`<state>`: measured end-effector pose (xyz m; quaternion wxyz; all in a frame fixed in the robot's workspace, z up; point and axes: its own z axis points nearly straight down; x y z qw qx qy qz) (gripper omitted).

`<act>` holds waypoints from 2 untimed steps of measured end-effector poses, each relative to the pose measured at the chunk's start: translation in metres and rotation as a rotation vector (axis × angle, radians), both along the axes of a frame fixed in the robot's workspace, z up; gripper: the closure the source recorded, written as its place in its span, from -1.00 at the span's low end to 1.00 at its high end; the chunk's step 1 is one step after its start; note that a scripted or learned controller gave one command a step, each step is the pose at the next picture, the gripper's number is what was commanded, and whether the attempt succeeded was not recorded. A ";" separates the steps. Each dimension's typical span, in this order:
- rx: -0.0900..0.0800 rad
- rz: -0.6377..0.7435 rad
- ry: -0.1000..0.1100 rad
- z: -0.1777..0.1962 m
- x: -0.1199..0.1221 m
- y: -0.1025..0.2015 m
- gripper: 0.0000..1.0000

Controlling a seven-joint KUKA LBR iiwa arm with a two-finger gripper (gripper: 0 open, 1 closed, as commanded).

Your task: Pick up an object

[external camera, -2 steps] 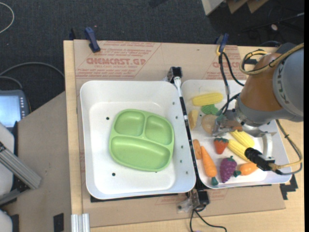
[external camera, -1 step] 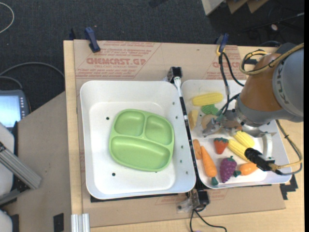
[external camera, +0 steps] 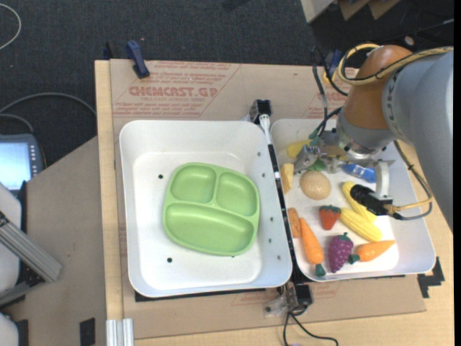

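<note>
Jaws (external camera: 322, 157): I cannot tell how they stand; they hang low in the right bin (external camera: 418, 254), just above a round beige potato (external camera: 315, 186). Nearest me in that bin lie a purple grape bunch (external camera: 340, 251), a carrot (external camera: 310, 241), a strawberry (external camera: 329, 216) and yellow corn (external camera: 362, 224). On my left, the other bin (external camera: 137, 193) holds a green divided plate (external camera: 212, 208). Farther back, the cardboard-covered tabletop (external camera: 187, 85) shows red lettering.
</note>
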<state>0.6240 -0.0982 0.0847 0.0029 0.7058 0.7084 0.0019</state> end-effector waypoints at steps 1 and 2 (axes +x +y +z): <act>0.003 -0.002 0.038 -0.004 0.038 0.004 -1.00; 0.001 -0.013 0.017 -0.001 -0.079 -0.045 -1.00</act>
